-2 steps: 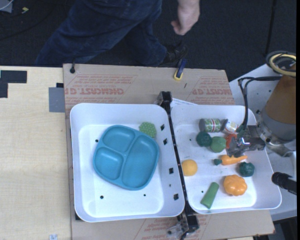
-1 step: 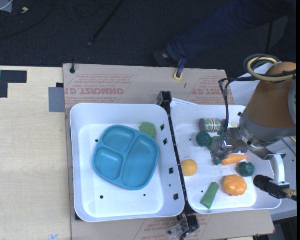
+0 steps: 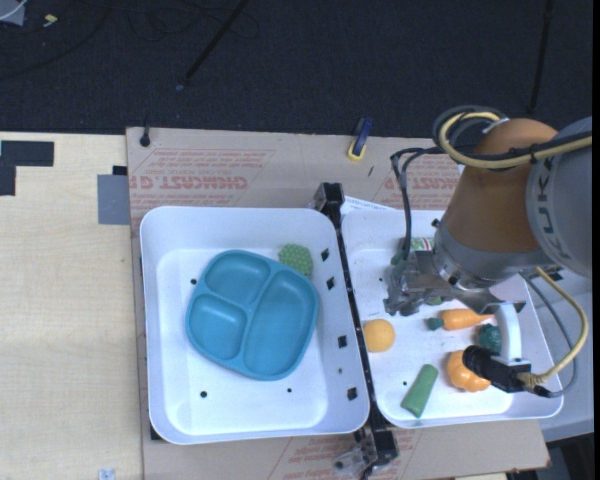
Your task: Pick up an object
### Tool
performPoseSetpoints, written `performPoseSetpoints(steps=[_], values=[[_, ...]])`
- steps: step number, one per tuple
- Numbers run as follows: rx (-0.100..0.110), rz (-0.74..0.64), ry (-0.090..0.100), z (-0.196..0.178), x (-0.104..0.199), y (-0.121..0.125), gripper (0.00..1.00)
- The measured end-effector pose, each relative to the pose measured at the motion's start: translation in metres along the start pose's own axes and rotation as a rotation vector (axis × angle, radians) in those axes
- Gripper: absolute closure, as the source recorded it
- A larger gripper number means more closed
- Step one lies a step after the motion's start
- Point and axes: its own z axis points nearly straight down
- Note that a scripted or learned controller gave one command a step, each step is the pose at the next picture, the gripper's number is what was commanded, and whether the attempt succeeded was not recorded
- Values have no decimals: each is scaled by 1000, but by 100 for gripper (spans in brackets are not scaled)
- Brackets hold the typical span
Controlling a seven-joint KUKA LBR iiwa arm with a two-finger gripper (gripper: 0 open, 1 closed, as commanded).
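Dark floor behind bench; two white bins. Gripper (image 3: 408,293) low over right bin (image 3: 380,233), near centre; finger state unclear. Orange ball (image 3: 378,335) against left wall: probably light, smooth, prone to roll; grip across middle.

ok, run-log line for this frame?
arm: over right bin | gripper: low, above orange ball | grasp: none seen | left bin: blue divided plate
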Motion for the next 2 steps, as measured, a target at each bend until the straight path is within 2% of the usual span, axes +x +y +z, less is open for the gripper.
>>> performPoseSetpoints(steps=[1, 2], values=[[-2, 1, 0, -20, 27, -4, 100], [2, 6, -2, -1, 23, 3, 100]])
